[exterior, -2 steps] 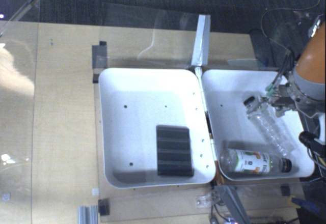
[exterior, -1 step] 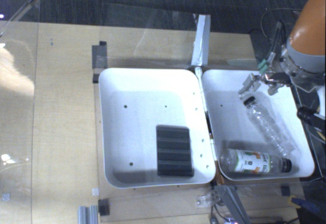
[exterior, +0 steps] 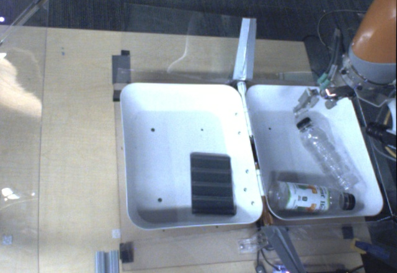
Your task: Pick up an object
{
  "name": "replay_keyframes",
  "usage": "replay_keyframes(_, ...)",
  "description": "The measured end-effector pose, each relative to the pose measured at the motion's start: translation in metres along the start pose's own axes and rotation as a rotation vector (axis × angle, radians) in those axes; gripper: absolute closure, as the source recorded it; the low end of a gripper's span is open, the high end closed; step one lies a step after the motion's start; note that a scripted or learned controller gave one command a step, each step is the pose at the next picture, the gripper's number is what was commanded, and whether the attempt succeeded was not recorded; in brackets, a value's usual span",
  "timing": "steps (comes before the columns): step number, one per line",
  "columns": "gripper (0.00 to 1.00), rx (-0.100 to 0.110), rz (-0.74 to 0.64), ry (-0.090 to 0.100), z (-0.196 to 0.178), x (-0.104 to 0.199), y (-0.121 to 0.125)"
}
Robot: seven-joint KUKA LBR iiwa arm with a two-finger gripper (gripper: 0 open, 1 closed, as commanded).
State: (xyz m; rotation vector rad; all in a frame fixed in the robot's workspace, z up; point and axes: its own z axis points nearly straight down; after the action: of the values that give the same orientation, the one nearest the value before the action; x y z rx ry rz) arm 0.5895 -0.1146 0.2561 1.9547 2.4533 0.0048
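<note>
Gripper (exterior: pixel 316 97) over the right bin's (exterior: pixel 273 110) far edge; whether it is clenched or released cannot be told.
Clear plastic bottle (exterior: pixel 325 154) lies just below it; labelled bottle (exterior: pixel 310 197) nearer; black ridged block (exterior: pixel 212 183) in left bin (exterior: pixel 149 110).

White bins (exterior: pixel 180 95), black ribbed block (exterior: pixel 211 183), clear bottle (exterior: pixel 325 152), labelled bottle (exterior: pixel 310 196) with black cap, orange-banded grey arm (exterior: pixel 376 33).

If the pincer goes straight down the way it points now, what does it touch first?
Most likely the clear plastic bottle: the pincer hangs above the right bin, its tips close to that bottle's dark cap end. Depth is unclear from this slanted view, so it might land on the bin floor just beside the cap.
</note>
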Motion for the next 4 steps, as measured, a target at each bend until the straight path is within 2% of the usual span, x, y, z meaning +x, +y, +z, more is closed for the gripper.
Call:
replay_keyframes(1,0.00,0.002,-0.086,0.000,0.066,-0.057,-0.009)
replay_keyframes(2,0.00,-0.006,-0.113,-0.003,0.168,-0.068,-0.008)
replay_keyframes(3,0.00,-0.004,-0.204,-0.002,0.168,-0.074,0.030)
replay_keyframes(4,0.00,-0.004,-0.249,-0.001,0.169,-0.083,0.022)
